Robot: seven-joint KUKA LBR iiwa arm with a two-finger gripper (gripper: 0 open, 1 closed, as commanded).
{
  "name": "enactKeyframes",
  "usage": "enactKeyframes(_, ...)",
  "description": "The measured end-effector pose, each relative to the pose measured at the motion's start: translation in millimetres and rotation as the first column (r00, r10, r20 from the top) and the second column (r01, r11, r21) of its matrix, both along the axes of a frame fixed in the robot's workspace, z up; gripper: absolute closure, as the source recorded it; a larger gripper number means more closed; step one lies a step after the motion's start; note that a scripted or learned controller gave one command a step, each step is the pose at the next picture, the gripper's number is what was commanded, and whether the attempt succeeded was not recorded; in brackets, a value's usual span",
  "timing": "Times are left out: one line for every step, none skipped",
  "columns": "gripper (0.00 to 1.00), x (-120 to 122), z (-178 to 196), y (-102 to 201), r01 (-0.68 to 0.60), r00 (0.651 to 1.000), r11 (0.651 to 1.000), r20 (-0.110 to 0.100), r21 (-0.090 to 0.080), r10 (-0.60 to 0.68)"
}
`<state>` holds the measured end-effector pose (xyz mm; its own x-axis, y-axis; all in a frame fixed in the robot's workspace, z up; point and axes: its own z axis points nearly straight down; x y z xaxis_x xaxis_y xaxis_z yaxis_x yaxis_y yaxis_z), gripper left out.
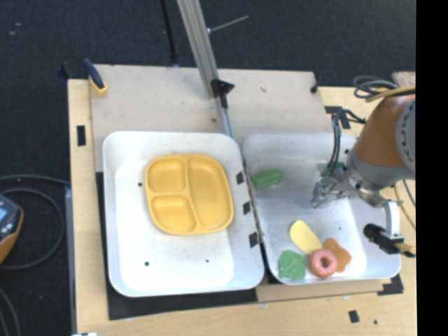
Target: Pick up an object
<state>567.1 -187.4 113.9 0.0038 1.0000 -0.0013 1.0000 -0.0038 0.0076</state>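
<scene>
1. Here the metal two-finger pincer (324, 193) hangs low over the bare floor of the right-hand shallow white bin (294, 149), under the grey arm with its orange band (381, 135). Nothing is visible between its fingers, but I cannot tell whether they are spread or closed, since they are too small and blurred.
2. Nearest to it, to the camera view's left, lies a small green block-like piece (267, 180), near the bin's left wall and apart from the pincer.
3. Toward the bin's near edge sits a cluster: a pale yellow oval piece (304, 236), a green leafy-looking lump (292, 264), a pink ring-shaped toy doughnut (323, 263) and an orange-brown lump (340, 254) touching the doughnut.
4. Further out, the left-hand shallow white bin (126, 257) holds a yellow plastic divided tray (189, 192).
5. Both bins rest on the pale wooden desk (154, 96).
6. As for progress, nothing appears lifted: every candidate lies on a bin floor. Choosing one, closing on it and raising it all seem left to do.
</scene>
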Motion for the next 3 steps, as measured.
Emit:
enactKeyframes(1.00, 2.2, 59.8, 7.5, -0.007, 1.000, 1.000, -0.001, -0.001, 0.007)
enactKeyframes(1.00, 7.7, 117.7, -3.4, -0.007, 1.000, 1.000, 0.000, -0.002, 0.007)
enactKeyframes(1.00, 8.5, 138.0, -4.9, -0.008, 1.000, 1.000, -0.004, -0.001, 0.008)
